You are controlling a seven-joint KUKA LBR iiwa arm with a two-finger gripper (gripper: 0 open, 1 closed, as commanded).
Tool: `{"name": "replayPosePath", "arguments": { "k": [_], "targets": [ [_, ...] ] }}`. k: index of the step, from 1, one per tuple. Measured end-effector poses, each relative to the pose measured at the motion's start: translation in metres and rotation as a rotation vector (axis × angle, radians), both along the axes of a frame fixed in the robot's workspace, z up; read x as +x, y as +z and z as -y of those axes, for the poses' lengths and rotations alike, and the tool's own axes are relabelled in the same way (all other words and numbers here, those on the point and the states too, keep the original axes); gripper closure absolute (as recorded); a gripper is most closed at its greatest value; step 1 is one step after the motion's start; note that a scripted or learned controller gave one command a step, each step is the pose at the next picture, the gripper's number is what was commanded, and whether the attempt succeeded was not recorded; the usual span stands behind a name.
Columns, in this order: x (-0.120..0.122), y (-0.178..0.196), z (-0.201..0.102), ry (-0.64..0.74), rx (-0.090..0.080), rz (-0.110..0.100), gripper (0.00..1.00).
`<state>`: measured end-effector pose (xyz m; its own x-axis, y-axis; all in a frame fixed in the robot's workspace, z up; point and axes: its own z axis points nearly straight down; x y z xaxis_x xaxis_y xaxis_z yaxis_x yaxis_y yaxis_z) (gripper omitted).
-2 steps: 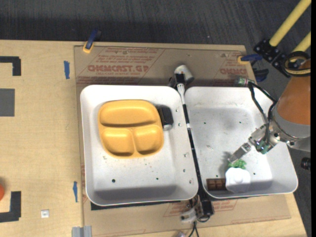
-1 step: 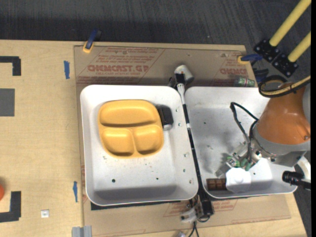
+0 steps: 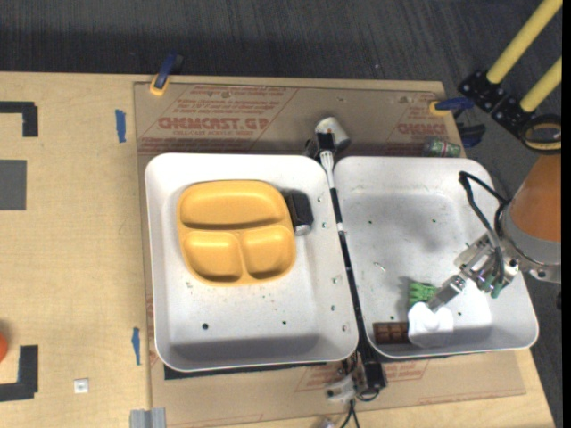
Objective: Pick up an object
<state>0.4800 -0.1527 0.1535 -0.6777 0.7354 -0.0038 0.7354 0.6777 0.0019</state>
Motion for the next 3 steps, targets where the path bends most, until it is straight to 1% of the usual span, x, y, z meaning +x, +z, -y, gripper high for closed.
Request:
{"name": "replayPosePath", "arguments": {
  "k": [1,2,3],
  "targets": [
    [0.000,-0.023,0.012,0.149,0.002,-0.004,0.00],
    [0.000,-0.012,0.014,0.379,-0.001,0.000,0.00],
    [0.000,-0.012,0.014,0.379,-0.001,0.000,0.00]
  ]
}}
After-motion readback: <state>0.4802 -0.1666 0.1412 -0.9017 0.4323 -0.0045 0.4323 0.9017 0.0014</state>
